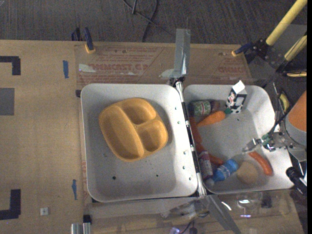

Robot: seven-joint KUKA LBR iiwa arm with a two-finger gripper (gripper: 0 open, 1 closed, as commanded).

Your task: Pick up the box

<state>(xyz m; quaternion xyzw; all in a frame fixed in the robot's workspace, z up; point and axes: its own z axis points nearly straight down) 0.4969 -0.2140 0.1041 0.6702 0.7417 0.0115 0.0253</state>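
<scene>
pincer (257,144) empty, grip state unclear, in rt bin (265,177), well apart frm box (237,97).

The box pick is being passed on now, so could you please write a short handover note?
Gripper: low over the right bin, near its right side; whether it is open or shut cannot be told, and nothing shows in it.
Box: small carton at the back of the right bin, beside a carrot and a can, apart from the gripper.
Done: no pick yet.
Left: reach the box, grasp, lift.
</scene>
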